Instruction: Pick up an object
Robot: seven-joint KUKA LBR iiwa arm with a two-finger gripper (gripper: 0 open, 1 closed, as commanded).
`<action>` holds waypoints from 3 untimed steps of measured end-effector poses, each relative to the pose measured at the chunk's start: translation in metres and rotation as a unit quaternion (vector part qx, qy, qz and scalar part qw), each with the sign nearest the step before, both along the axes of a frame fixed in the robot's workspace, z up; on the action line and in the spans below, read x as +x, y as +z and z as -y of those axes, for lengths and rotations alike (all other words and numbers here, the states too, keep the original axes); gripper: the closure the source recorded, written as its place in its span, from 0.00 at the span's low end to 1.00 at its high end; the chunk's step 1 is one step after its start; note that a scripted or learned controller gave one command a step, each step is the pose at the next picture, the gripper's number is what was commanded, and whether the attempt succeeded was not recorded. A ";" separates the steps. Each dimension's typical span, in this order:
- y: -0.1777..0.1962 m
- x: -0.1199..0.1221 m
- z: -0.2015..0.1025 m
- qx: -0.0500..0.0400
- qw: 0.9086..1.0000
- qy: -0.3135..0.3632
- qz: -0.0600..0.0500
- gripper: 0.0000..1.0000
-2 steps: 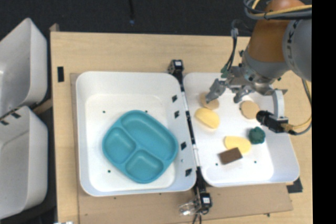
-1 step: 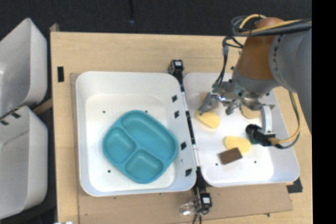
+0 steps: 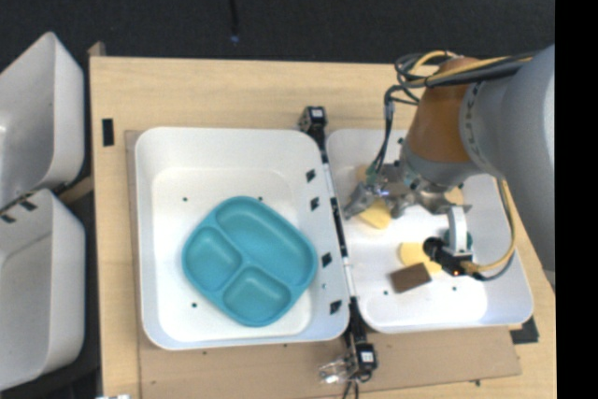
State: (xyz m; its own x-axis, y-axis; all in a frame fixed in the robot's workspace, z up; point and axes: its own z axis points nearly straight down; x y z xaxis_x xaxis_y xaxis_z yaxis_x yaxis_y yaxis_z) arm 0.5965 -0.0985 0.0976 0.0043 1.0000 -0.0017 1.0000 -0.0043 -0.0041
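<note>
In the right bin (image 3: pixel 495 299) we see three small things close together: a pale yellow wedge (image 3: pixel 376 218) near the bin's left wall, a smaller yellow piece (image 3: pixel 412 252) a little nearer the camera, and a brown block (image 3: pixel 409 277) touching that piece's lower edge. The gripper (image 3: pixel 366 197) hangs low over the bin's left half, just above and beside the yellow wedge; we cannot tell from this slant how it is set, nor whether it touches the wedge. The grey arm (image 3: pixel 509 121) with its orange band (image 3: pixel 437 121) reaches in from the right and covers most of the bin's far half, with cables looping around the wrist. The open floor we find in the right bin lies along its near edge and near-right corner. The left bin (image 3: pixel 154 163) holds a blue divided plate (image 3: pixel 249 260), lying flat toward the near side, well apart from the dividing walls; bare white floor runs along that bin's far and left edges.
</note>
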 end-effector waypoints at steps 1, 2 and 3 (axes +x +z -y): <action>0.014 0.001 0.000 0.001 1.000 -0.003 0.003 1.00; 0.065 0.012 -0.001 0.001 1.000 0.004 0.005 1.00; 0.117 0.024 -0.002 0.000 1.000 0.004 0.006 1.00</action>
State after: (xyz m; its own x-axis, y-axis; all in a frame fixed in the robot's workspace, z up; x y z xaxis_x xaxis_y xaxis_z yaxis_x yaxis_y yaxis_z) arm 0.6205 -0.0967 0.2149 -0.0027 1.0000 -0.0009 1.0000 0.0028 0.0069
